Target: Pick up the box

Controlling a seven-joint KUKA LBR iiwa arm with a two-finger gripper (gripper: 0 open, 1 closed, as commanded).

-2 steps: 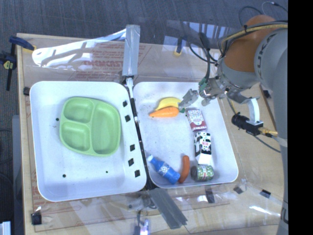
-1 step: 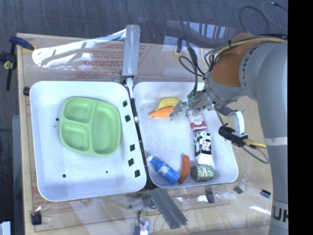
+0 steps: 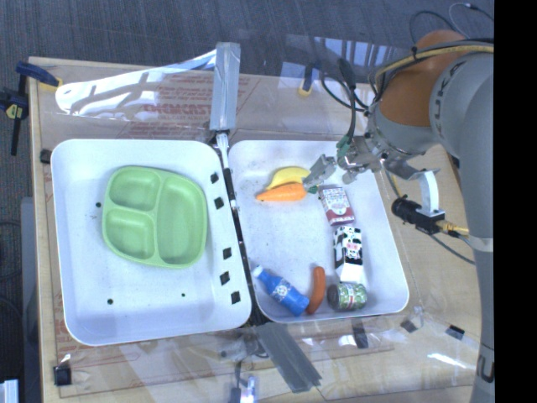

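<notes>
Here, my end effector (image 3: pixel 323 169) hovers over right bin's (image 3: pixel 382 225) far side, fingers apart, just above flat rectangular red-white box (image 3: pixel 336 205).

1. Even, fairly bright overhead light is falling across the bench, leaving both white bins (image 3: pixel 75 225) pale and a little washed out.
2. Shadows are staying soft and short; a faint one is lying under the green plate (image 3: pixel 156 217) along its lower edge.
3. Glare is showing on the clear plastic sheeting (image 3: pixel 126 95) at the top left, where white streaks are bleaching out the print beneath.
4. The picture is looking slightly soft and grainy overall, and small labels are not reading clearly.
5. The dark floor (image 3: pixel 168 7) beyond the bench is sitting dimmer than everything else.
6. The arm (image 3: pixel 453 82) is appearing mildly blurred at its edges.
</notes>
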